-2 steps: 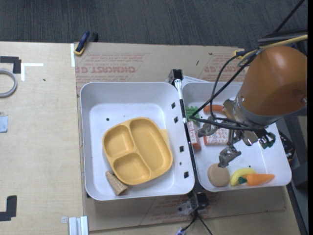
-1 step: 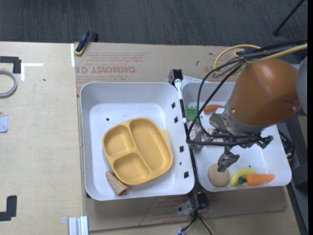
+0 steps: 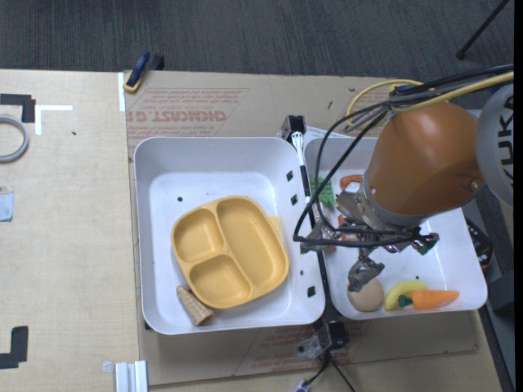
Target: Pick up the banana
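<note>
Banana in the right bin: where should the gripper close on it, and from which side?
Probably grip the banana across its yellow middle, coming straight down. The carrot lies against its right end and the egg sits close on its left, so sideways approaches look crowded.

Bright, even overhead light; soft shadows, sharp focus.

You're looking at a robotics lab/test bench, not a home. Clues: plywood benchtop [image 3: 65,284] w/ black tape marks at far left, flattened cardboard sheet [image 3: 192,109] under two white bins [image 3: 155,243], loose cables [image 3: 384,104] upper right, dark carpet [image 3: 245,15] across top of frame, clamp [image 3: 137,72] upper left.
</note>
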{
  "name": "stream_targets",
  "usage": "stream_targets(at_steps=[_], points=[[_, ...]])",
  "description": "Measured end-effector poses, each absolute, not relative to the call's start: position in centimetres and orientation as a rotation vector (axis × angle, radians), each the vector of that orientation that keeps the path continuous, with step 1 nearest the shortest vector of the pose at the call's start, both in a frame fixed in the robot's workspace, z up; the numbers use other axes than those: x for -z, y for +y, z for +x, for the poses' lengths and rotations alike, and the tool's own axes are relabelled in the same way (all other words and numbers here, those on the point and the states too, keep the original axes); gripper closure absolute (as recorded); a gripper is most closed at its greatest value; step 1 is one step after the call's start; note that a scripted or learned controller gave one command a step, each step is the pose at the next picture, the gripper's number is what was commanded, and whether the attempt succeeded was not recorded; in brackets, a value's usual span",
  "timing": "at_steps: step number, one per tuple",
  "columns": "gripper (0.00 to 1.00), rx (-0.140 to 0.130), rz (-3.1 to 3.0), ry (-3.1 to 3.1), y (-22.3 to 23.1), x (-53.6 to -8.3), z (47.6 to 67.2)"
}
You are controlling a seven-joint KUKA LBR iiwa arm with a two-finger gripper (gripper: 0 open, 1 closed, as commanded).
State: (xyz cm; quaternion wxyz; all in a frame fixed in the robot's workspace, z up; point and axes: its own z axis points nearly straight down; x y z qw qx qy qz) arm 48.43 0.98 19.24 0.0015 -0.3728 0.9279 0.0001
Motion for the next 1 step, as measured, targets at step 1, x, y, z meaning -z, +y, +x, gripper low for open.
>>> stream_targets(at_steps=[1], points=[[0.0, -0.001, -0.816, 3.029, 0.99, -19.25, 57.32]])
